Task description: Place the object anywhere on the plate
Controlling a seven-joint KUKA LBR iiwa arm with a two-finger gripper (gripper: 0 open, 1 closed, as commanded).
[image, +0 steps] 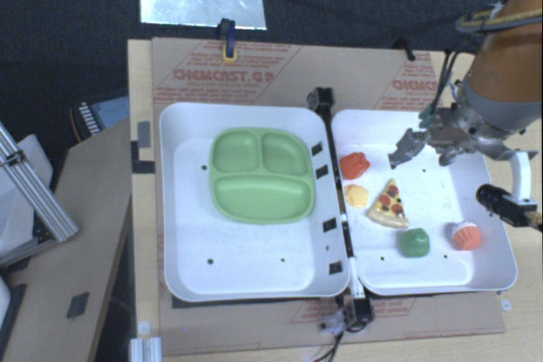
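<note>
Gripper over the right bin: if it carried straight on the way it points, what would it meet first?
Probably the orange-red toy: the gripper points left and downward toward it. Height is unclear from this slanted view, so it might meet the right bin floor first.

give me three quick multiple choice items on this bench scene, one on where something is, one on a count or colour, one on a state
1. Where is the green plate?
A. left bin
B. right bin
C. on the cardboard

2. How many compartments does the plate have?
A. two
B. three
C. five

3. What lies on the plate?
A. the pizza slice
B. the cupcake
C. nothing yet

Key: 1 A, it sits inside the left bin. 2 B, two small sections above one wide one. 3 C, the toys all lie in the right bin, below the gripper.
</note>
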